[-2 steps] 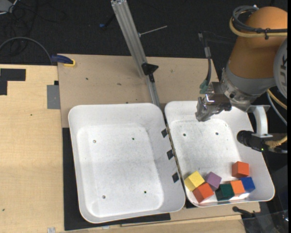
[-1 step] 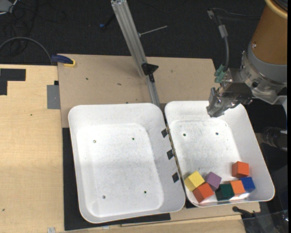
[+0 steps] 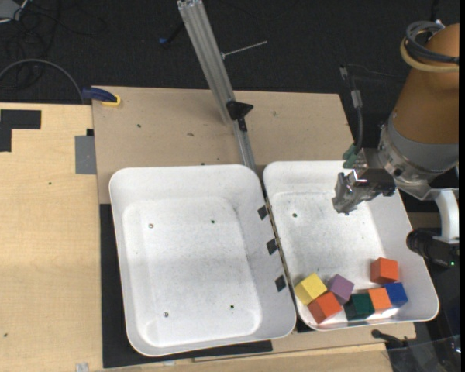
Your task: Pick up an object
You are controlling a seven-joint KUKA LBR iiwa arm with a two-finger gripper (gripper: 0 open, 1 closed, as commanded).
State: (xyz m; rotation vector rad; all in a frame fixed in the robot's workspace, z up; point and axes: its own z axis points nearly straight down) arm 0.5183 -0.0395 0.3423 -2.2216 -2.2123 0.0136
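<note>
Two shallow white plastic bins sit side by side in the lower half of the frame; the left bin (image 3: 139, 192) has only small dark specks on its floor, while the right bin (image 3: 310, 178) holds seven small cubes clustered in its lower right corner. They count as one yellow cube (image 3: 311, 287), one purple cube (image 3: 341, 286), one red-orange cube at the front (image 3: 324, 306), one dark green cube (image 3: 360, 306), one orange cube (image 3: 380, 297), one blue cube (image 3: 396, 294) and one red cube standing a little apart behind them (image 3: 384, 270); most of them touch or nearly touch a neighbour. The grey arm with its orange band (image 3: 426, 107) enters from the right of the frame and leans down over the right bin; its metal two-finger gripper (image 3: 345, 201) hangs over the bin's upper middle, well apart from the cubes, with nothing visible between its fingers; how far they are parted cannot be told. The bins rest on a light wooden bench (image 3: 163, 130); a slanted aluminium rail (image 3: 209, 53) rises at upper centre against a dark floor with cables.
</note>
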